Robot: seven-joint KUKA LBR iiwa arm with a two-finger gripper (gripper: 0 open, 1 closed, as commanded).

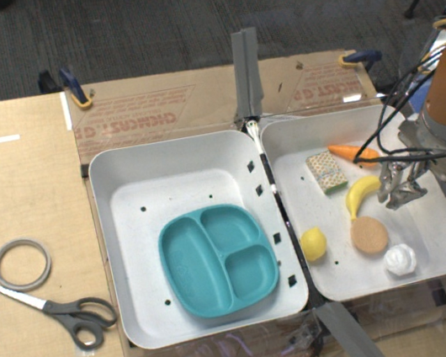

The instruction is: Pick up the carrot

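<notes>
Carrot (352, 151) lies in the right bin (443, 263), toward its far side, orange, partly crossed by a black cable. It sits just right of the sponge (325, 172), nearly touching its upper corner. Nothing of mine is on it.

My gripper (399, 192) hangs over the same bin, nearer than the carrot and to its right, apart from it. Fingers point down and to the left. Whether they stand apart or together I cannot tell; the metal parts blur into one another here. I see nothing between them.

Banana (361, 193) curves just below the sponge, left of my fingertips and close to them. Brown disc (370, 235) lies nearer than the banana, just beside its lower end. Lemon (313, 242) sits left of the disc, close to the bin's left wall. White crumpled lump (400, 260) rests near the disc, toward the near right corner.

Left bin (122, 234) holds a teal divided plate (219, 259), tilted a little in its frame. Well left of the bins, on the bench: scissors (63, 312) and a tape ring (22, 263) just above them.
</notes>
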